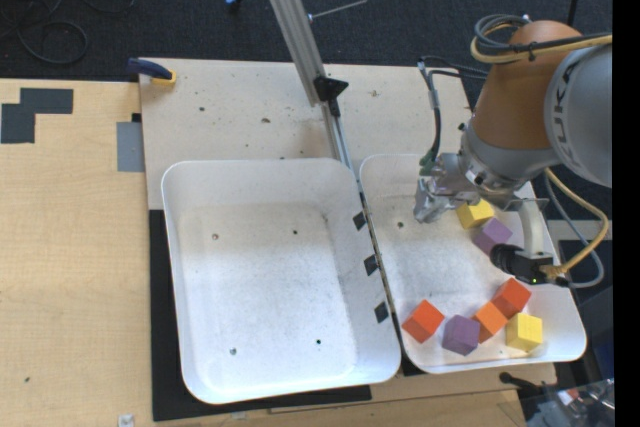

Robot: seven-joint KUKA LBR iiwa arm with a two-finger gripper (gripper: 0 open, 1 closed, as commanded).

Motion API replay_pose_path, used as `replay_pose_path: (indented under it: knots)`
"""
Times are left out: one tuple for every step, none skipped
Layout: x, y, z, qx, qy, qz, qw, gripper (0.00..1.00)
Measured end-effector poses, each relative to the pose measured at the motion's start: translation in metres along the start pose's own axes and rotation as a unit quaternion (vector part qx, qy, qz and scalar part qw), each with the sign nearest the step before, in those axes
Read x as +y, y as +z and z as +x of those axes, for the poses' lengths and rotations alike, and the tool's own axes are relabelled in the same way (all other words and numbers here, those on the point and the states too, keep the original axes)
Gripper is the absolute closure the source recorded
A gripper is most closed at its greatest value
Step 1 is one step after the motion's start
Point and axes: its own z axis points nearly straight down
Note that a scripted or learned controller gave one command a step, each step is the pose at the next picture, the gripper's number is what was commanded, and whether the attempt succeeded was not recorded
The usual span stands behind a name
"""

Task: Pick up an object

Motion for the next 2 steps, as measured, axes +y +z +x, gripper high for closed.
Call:
replay_pose_path:
  knots:
    - [0.017,-0.012,0.055,0.000,-0.001,-0.001,1.0000,1.00]
    - [0.033,-0.018,0.097,0.000,0.000,-0.001,1.0000,1.00]
